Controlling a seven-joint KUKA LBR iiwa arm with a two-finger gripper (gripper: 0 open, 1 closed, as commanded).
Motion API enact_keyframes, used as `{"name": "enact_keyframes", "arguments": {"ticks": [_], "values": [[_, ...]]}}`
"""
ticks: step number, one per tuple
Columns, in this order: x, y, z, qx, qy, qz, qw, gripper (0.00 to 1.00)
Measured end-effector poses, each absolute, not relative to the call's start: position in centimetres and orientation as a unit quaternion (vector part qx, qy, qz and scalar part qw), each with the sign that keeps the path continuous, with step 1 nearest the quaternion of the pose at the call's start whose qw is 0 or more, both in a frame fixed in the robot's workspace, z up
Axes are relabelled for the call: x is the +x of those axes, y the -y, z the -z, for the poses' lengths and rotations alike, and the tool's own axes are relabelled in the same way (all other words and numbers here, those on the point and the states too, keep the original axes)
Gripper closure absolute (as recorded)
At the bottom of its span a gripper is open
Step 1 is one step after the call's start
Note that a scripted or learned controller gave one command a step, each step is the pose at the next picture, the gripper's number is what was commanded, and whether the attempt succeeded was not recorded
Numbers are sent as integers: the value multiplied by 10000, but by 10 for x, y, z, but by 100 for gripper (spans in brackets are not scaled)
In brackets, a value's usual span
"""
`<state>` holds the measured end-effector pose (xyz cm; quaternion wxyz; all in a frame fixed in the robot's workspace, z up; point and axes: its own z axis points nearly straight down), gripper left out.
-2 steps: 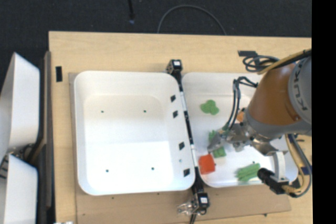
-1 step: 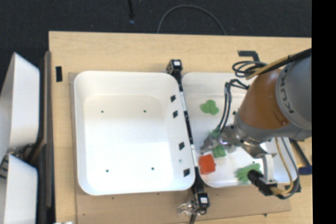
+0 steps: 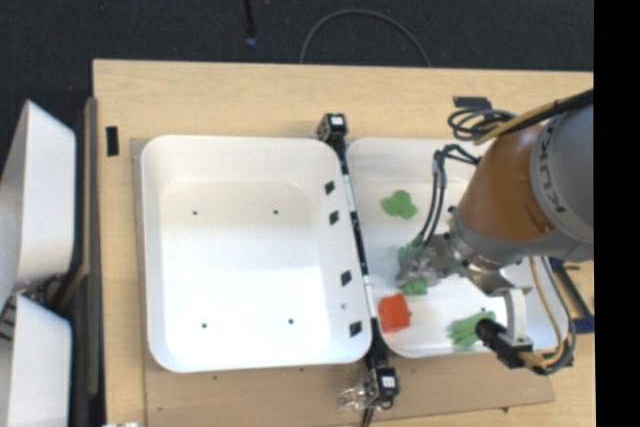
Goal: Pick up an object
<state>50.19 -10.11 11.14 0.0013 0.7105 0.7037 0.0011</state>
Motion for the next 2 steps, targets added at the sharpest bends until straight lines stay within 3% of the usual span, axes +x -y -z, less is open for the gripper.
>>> {"name": "enact_keyframes", "arguments": {"ticks": [1,2], "values": [[624,51,-208,7034,-7108,-64,75,100],[624,-64,-201,7022,-7119,-21,-6,100]]}}
